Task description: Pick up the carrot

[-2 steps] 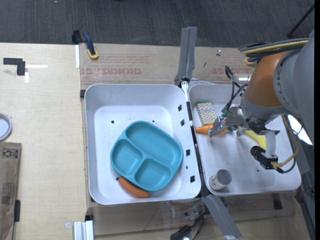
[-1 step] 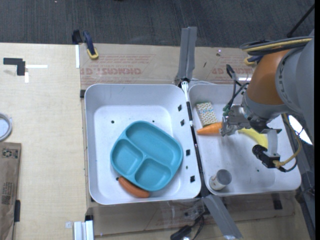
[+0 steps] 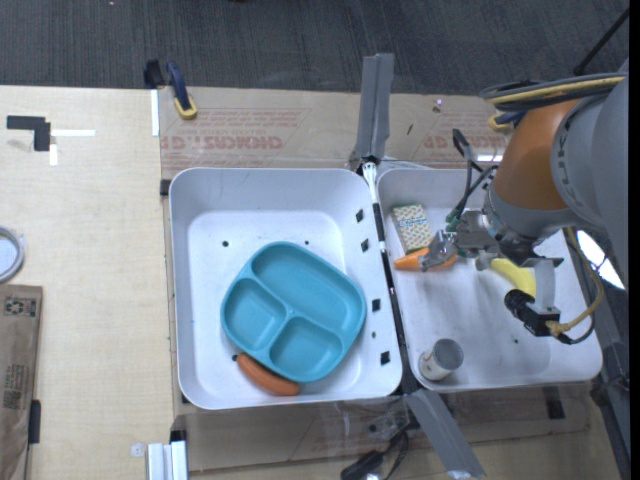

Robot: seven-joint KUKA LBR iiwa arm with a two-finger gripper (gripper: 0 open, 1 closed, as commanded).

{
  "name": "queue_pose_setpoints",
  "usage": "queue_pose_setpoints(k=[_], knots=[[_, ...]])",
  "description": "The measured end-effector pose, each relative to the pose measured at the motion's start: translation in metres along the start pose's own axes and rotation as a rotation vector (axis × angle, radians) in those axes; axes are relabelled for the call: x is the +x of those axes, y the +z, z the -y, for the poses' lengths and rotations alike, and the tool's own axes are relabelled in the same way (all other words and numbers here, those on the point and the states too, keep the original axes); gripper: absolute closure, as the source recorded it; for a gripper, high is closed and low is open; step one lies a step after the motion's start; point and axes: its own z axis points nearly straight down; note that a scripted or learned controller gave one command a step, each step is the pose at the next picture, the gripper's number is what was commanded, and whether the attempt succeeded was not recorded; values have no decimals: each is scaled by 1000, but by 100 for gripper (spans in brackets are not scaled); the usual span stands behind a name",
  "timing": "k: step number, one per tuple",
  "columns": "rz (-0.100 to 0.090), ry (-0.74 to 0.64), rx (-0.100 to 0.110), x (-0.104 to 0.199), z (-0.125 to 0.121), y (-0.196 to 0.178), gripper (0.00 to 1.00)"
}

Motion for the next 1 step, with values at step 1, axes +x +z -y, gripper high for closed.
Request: queue_pose_setpoints(k=[1], knots=[[1,-1,1,-1,0,-8,100]])
